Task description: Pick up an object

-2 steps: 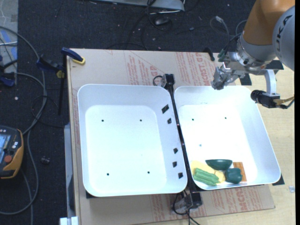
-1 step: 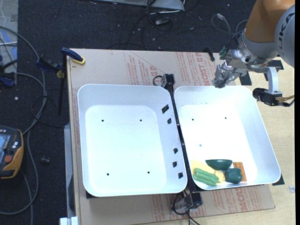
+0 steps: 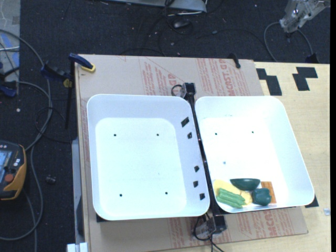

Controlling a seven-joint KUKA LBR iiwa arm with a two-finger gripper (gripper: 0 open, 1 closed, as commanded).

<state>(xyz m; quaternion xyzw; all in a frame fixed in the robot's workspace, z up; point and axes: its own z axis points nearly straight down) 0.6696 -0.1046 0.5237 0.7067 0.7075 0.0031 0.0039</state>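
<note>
Camera view, lower right: right bin (image 3: 294, 156) holds clustered toys.
Green ridged piece (image 3: 230, 198): probably light, stiff; grasp across width.
Gripper (image 3: 295, 13): upper right, state unclear.

Even overhead light fell across the bench, leaving the two white bins (image 3: 142, 156) bright and nearly washed out, their floors showing almost no texture. Soft, faint shadows gathered along the inner walls of the bins and in the narrow gap between them. The cardboard sheet (image 3: 210, 72) beneath was evenly lit, its red lettering pale but readable. The dark floor (image 3: 42, 25) around the bench stayed dim, its cables and specks grainy. The frame was mildly soft throughout, with coarse detail and slight colour noise; the small green objects (image 3: 244, 193) in the right bin looked smeared at their edges.
</note>
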